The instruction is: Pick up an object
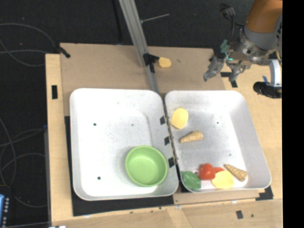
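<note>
Below the gripper, well apart: yellow piece

The left bin holds a bowl in its near right corner. Right of the bowl, across the divider, the right bin holds a leaf, tomato, lemon and cone along its near wall. Behind the bowl and to its right lie a second cone and, farther back, a disc. Well behind the bowl, beyond both bins, a lump sits on the bench.
</note>
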Controlling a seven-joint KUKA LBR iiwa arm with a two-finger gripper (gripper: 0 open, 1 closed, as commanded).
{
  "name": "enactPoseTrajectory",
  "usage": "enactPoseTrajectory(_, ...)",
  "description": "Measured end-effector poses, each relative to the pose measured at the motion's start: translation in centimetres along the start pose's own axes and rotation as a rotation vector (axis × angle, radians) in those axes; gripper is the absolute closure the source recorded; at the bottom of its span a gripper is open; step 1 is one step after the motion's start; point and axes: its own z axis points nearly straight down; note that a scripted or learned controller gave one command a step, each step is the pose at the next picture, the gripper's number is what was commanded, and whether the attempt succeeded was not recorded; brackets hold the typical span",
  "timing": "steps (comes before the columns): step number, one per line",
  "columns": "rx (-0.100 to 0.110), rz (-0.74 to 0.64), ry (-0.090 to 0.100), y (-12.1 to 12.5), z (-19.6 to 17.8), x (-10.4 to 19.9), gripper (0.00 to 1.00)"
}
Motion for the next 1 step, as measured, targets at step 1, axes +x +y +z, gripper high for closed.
enactPoseTrajectory(1,0.0,0.0,-0.002,-0.02,-0.02,-0.08,0.0)
